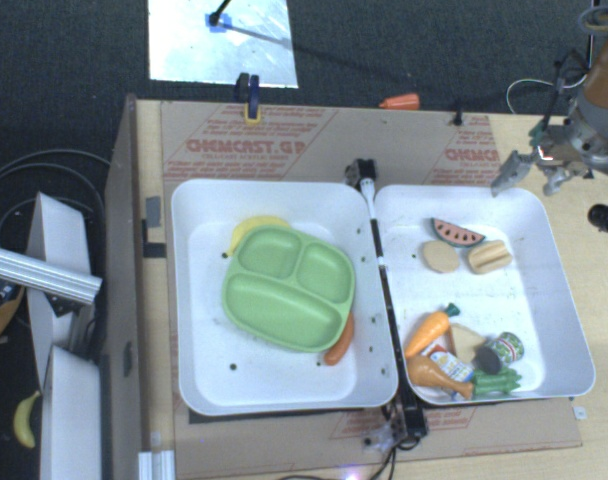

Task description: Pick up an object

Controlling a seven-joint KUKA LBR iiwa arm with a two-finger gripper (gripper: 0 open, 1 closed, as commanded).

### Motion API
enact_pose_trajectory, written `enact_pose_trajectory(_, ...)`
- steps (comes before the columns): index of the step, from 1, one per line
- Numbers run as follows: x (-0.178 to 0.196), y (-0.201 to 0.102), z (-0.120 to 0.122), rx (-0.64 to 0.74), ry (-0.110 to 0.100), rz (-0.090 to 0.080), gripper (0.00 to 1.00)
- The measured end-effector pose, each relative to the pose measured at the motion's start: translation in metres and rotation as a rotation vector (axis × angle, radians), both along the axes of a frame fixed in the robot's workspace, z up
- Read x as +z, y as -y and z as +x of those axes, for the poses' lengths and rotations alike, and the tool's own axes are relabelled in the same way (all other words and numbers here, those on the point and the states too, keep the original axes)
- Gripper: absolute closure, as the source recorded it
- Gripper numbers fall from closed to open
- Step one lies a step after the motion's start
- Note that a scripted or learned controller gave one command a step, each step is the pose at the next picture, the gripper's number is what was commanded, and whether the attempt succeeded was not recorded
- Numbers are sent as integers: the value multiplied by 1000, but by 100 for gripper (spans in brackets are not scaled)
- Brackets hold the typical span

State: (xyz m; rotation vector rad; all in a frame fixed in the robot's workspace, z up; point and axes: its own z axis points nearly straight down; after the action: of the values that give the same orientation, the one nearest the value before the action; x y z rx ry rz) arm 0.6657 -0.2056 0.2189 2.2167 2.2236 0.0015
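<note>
Brown cardboard sheet (284, 138) under the bins has red print, reads "CHEMCAST GP", w/ more red words on the right too cut off to read. Gripper (536, 171) hangs at the top right, just past the right bin (559, 298) far corner, fingers spread wide, holding nothing. Right bin has a watermelon slice (456, 232), cookie (441, 257), bread roll (489, 256), carrot (426, 332) & a small can (504, 349) w/ a label too tiny to read. Left bin (199, 268) has a green tray (288, 288) on top of a hot dog (340, 346).
</note>
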Motion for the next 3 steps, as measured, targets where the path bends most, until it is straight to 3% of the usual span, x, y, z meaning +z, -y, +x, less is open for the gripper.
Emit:
enact_pose_trajectory(1, -134, -49, -20, 3, -5, 5, 0)
enact_pose_trajectory(2, -127, -45, -18, 2, 1, 0, 0)
enact_pose_trajectory(3, -101, -115, -9, 7, 3, 3, 0)
